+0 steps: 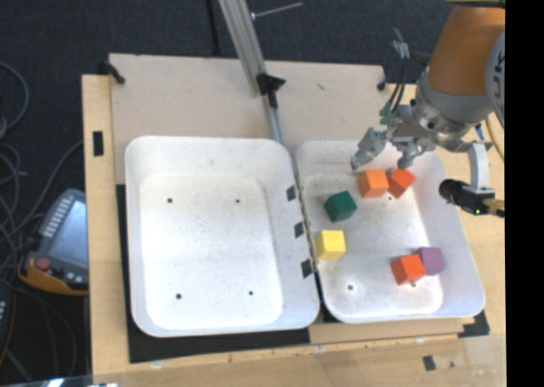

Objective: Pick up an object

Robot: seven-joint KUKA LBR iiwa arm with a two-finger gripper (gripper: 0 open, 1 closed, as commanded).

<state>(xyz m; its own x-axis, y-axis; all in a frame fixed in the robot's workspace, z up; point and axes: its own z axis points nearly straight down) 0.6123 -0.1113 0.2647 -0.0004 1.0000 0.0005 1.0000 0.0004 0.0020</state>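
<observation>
The right bin (450, 292) holds several small blocks. An orange block (372, 183) and a red block (401, 179) sit touching near its far side. My gripper (387, 156) hangs open just behind and above that pair, with nothing between its fingers. A green block (340, 206) lies left of them, and a yellow block (331, 243) sits by the bin's left wall. Toward the near right, an orange-red block (408, 269) touches a purple block (432, 259).
The left bin (153, 164) stands beside the right one. A slanted metal rail (242, 28) rises from the divider at the back. A black fitting (463, 194) sticks in over the right bin's right rim.
</observation>
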